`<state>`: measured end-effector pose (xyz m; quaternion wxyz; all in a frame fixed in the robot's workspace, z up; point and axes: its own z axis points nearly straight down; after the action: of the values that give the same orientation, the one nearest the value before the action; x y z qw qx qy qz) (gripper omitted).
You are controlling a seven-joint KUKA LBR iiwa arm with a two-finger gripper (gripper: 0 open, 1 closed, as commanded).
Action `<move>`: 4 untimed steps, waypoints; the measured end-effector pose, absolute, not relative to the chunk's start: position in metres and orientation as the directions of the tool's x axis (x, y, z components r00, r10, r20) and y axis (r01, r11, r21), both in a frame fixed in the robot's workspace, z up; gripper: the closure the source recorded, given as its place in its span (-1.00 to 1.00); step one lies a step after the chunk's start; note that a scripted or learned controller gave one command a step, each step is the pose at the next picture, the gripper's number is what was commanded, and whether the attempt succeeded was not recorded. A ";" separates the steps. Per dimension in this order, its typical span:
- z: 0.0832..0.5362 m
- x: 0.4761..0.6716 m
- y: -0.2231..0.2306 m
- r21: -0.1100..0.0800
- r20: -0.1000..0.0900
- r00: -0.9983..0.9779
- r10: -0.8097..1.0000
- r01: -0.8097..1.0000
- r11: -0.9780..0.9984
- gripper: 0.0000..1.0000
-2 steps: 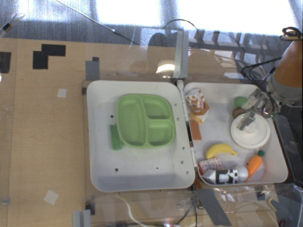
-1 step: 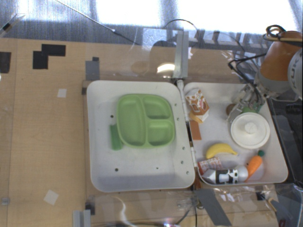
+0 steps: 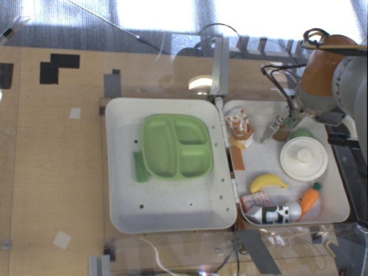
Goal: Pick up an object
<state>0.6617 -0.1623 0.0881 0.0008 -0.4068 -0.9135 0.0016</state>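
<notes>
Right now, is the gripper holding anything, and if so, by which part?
It cannot be told. The gripper sits low in the right bin, against a small brown object beside the white lidded bowl; no hold is visible.

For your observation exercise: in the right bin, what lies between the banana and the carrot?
In the camera view, bare white bin floor separates the banana from the carrot; nothing lies between them.

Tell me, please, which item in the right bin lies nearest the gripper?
The brown item, right at the gripper; the white bowl, banana and carrot lie farther off.
</notes>
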 end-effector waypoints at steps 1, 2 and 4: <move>0.089 0.648 -0.106 0.009 -0.006 -0.463 0.886 0.886 0.463 -1.00; 0.088 0.616 -0.178 0.008 -0.004 -0.316 0.949 0.949 0.316 -1.00; 0.093 0.613 -0.102 0.014 -0.025 -0.337 0.941 0.941 0.337 -1.00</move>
<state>0.6133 -0.1018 0.0927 -0.0143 -0.5756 -0.8176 0.0016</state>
